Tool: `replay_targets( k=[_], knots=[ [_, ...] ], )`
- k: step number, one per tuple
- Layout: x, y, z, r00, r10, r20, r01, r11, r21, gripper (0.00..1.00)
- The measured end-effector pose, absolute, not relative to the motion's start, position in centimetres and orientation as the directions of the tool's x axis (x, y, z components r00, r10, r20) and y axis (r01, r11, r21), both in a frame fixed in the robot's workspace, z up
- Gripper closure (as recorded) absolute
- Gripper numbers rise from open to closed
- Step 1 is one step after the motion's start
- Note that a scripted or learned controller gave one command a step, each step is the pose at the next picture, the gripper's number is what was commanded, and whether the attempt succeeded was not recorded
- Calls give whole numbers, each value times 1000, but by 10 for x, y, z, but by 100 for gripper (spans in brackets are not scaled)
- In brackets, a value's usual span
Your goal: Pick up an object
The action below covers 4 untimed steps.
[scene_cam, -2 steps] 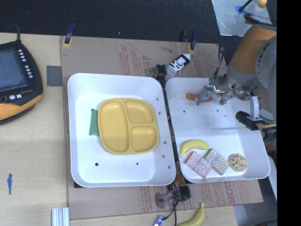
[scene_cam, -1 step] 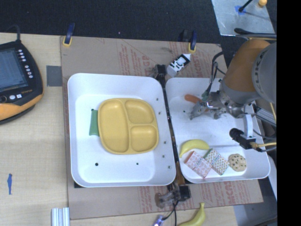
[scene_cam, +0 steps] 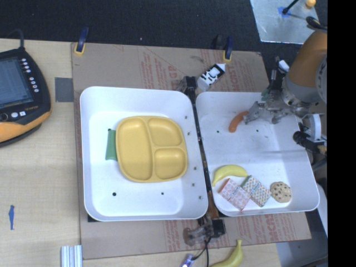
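The right bin [scene_cam: 289,149] holds an orange carrot-like piece [scene_cam: 238,121] near its far side. Along its near edge lie a yellow banana [scene_cam: 229,173], two patterned packets [scene_cam: 235,194] [scene_cam: 256,190] and a chocolate-chip cookie [scene_cam: 280,192]. My gripper [scene_cam: 265,117] hangs low over the far part of this bin, just right of the orange piece. Its fingers are spread open with nothing between them.
The left bin [scene_cam: 94,193] carries a yellow divided plate [scene_cam: 151,148] lying over a green item [scene_cam: 111,144]. A teach pendant [scene_cam: 19,96] sits at the far left. A second banana [scene_cam: 231,256] lies outside the bins at the front, and a black-and-white object [scene_cam: 211,75] at the back.
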State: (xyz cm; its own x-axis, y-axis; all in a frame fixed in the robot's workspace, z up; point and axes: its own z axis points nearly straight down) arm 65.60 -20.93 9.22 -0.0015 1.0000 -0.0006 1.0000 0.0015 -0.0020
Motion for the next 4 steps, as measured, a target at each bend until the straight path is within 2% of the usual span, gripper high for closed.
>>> replay_targets(
  k=[1,2,3,4],
  knots=[
    [599,-178,92,-4,1000,0,1000,4,-5,0],
    [645,-148,121,-4,1000,1,1000,4,-1,0],
    [656,-148,92,-5,1000,-1,1000,5,-2,0],
    [656,-148,102,-7,1000,-1,1000,7,-6,100]
  ],
)
